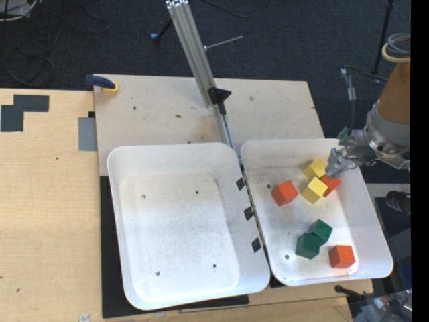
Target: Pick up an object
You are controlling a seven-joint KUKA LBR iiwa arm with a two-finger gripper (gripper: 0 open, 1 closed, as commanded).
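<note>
two shallow white bins sit side by side on the tabletop [161, 113]. the left bin [174, 223] holds only dark specks on its floor; the right bin [375, 233] carries all the blocks.

the arm [395, 99] reaches in from the right, its orange band above the grey wrist, and the pincer [335, 165] hangs low over the upper part of the right bin. its tip is right against a tight cluster of three blocks – an upper yellow block [313, 169], a lower yellow block [314, 190] and a red block [330, 183] wedged beside them, partly hidden by the pincer. whether the pincer is apart or closed i cannot tell, since the metal tip blurs into the blocks, and no block is clearly seen gripped.

just left of that cluster, apart from it, lies an orange block [284, 192] on the bin floor. further toward the near edge, two green blocks touch each other – one green block [321, 231] higher, the other green block [308, 245] lower and to its left. near them, beside the bin's lower right corner, rests another orange block [342, 255].

a slanted aluminium rail [194, 49] rises from the tabletop behind the bins, with a black bracket [218, 96] at its base. a blue and yellow clamp [102, 83] sits at the tabletop's far left corner.
</note>
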